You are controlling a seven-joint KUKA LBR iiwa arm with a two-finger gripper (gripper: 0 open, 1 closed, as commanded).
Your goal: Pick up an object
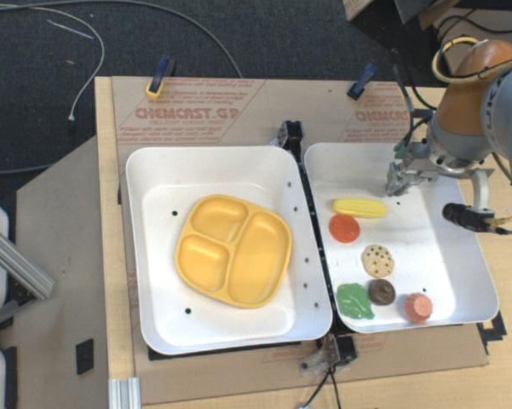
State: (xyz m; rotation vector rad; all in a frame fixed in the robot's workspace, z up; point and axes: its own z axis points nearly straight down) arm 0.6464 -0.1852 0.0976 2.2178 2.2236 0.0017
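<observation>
The right bin [460, 262] holds several toy foods: a yellow corn cob [359, 208], a red tomato [344, 228], a speckled cookie [376, 261], a green leaf [354, 301], a brown donut [382, 292] and a pink piece [418, 307]. My gripper [399, 182] hangs over the bin's far part, up and to the right of the corn cob, apart from it. Nothing shows between its fingers. A yellow divided plate [233, 250] lies in the left bin [153, 228].
Blue clamps [160, 75] [362, 81] pin the cardboard sheet at the back. A black part [468, 217] of the arm sticks out over the right bin's right side. Cables run across the dark floor behind the bench.
</observation>
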